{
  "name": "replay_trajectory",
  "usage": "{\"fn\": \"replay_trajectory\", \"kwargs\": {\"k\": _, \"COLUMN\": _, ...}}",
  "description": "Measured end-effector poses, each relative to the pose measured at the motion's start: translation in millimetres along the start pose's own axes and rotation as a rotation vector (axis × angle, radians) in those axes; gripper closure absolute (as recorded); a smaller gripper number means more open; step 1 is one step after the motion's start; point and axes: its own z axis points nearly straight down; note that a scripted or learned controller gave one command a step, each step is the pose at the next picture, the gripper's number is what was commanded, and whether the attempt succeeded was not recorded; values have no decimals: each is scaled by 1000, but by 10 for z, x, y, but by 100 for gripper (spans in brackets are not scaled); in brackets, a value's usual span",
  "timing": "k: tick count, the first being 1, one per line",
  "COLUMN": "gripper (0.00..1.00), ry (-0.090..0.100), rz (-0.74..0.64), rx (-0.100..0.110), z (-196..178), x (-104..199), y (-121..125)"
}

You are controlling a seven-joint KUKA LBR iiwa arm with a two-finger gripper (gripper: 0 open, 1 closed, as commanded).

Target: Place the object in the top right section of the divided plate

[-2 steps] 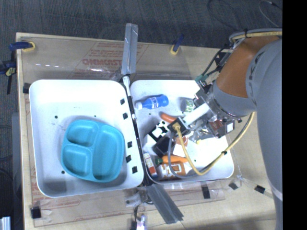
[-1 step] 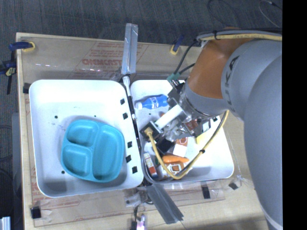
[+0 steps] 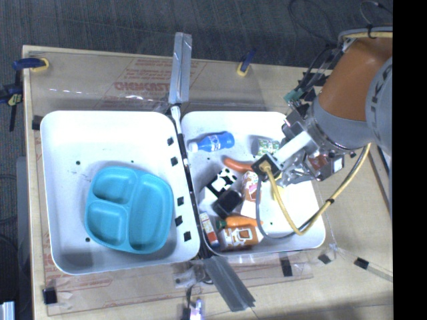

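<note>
1. Pincer [image 3: 299, 171] hangs low over the right bin [image 3: 227, 120]; I cannot tell whether it is open or closed.
2. The object is likely one of the pieces crowded just beside it, on its plate side: blue bottle [image 3: 213, 141], carrot-like piece [image 3: 235, 163], orange bottle [image 3: 240, 231].
3. The divided plate [image 3: 130, 209] lies well apart from it, in the left bin [image 3: 67, 145].
4. Best to pick a piece standing free of its neighbours, centre above it, and descend straight.

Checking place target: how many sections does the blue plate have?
3. The blue plate, in the left bin, has two smaller sections on its left, an upper section and a lower section, plus one larger section along its right. None is hidden.
</note>
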Motion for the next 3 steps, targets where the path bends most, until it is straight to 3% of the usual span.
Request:
{"fn": "replay_trajectory", "kwargs": {"k": 1, "gripper": 100, "ry": -5, "rz": -124, "rx": 1, "z": 1413, "x": 344, "y": -847}}
{"fn": "replay_trajectory", "kwargs": {"k": 2, "gripper": 100, "ry": 2, "rz": -109, "rx": -2, "z": -858, "x": 223, "y": -531}}
{"fn": "replay_trajectory", "kwargs": {"k": 3, "gripper": 100, "ry": 1, "rz": -111, "rx": -1, "z": -942, "x": -44, "y": 101}}
